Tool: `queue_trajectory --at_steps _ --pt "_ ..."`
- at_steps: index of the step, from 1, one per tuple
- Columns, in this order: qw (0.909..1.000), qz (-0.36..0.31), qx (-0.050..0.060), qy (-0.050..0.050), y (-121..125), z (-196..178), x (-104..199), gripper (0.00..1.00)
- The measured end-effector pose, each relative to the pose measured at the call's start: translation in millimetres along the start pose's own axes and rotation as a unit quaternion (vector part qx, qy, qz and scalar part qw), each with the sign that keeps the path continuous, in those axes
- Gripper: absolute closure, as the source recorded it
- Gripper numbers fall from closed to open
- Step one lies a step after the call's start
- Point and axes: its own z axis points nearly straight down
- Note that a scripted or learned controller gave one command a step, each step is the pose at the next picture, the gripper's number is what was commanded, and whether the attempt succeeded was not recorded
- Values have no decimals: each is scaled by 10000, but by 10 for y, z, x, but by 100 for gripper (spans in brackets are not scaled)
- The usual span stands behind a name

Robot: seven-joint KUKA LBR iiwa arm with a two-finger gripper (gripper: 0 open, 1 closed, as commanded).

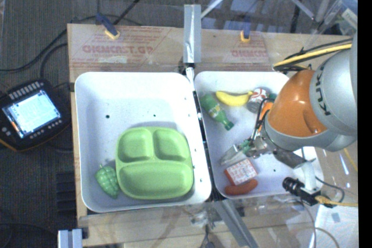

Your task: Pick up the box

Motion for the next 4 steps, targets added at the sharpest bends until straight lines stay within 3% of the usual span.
queue_trajectory --at_steps 1,2,3,4 --pt "9963 862 -5 -1 10 1 31 0" --pt "9997 -228 15 -24 3 2 54 0" --pt "9973 729 7 13 7 4 20 0" --pt "9992 374 108 34 -81 -400 -81 0"
